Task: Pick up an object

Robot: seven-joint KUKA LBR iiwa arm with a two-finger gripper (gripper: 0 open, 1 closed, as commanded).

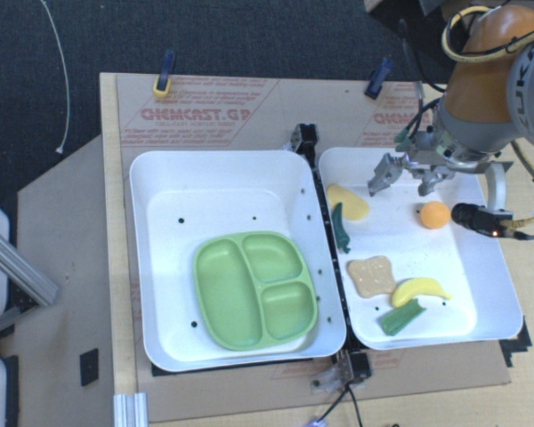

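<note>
Objects lie untouched in the right bin (507,301): orange ball (434,215), yellow piece (351,203), toast slice (371,275), banana (420,289) with long axis running left-right. Tool (408,176), fingers spread and empty, hovers at upper right; approach step. Next move likely calls for descent onto one item.

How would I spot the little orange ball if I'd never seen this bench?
Look at the right-hand white bin, the one under the grey arm. The orange ball sits near its far right side, just below the gripper. It is the only round, orange thing there.
</note>
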